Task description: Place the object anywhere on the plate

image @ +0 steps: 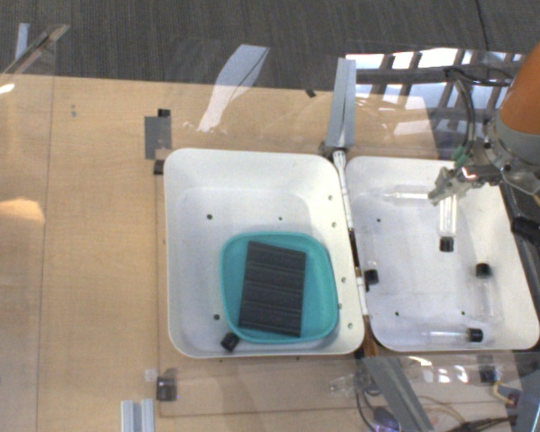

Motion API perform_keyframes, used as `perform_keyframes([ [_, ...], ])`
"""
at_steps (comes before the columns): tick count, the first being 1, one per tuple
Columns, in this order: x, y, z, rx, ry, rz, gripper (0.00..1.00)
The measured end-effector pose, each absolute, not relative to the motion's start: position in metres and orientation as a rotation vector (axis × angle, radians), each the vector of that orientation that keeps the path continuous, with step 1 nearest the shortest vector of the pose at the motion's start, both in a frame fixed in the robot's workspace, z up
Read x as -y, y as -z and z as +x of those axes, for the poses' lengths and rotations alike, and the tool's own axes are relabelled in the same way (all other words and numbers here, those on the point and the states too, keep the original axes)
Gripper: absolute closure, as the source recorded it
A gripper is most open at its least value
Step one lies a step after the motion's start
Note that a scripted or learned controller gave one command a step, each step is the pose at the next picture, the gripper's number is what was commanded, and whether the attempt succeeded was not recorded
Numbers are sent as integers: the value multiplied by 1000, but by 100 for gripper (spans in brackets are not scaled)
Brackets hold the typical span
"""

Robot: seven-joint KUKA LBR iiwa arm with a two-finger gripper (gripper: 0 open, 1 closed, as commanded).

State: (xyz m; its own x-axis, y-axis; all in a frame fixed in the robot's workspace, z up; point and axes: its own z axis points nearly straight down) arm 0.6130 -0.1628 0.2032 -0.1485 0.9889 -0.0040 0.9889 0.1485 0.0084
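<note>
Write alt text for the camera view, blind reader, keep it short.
A dark ribbed rectangular object lies on a teal plate in the left white bin. The arm's gripper hangs over the right white bin, far from the plate, with nothing visible between its fingers.

Two white bins on your table, arm in at the right.

In your left bin [184, 241] a teal plate [322, 286] sits toward the near side, and a dark ribbed rectangular object [273, 288] lies flat on it, slightly tilted. A small black piece [229, 340] rests just beside the plate's near-left corner. Your arm [529, 97], orange band showing, hangs over the far right corner of the right bin [405, 304], with the gripper [447, 214] pointing down over the bin floor. Nothing is visible between the jaws.
</note>
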Motion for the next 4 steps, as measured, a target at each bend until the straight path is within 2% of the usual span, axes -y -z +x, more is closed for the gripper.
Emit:
perform_keyframes([
  [1,80,-185,581,-2478,-4,1925,100],
  [2,17,-195,533,-2571,-6,1798,100],
  [3,-53,-185,497,-2703,-8,1594,100],
  [4,-53,-185,497,-2702,-7,1595,0],
])
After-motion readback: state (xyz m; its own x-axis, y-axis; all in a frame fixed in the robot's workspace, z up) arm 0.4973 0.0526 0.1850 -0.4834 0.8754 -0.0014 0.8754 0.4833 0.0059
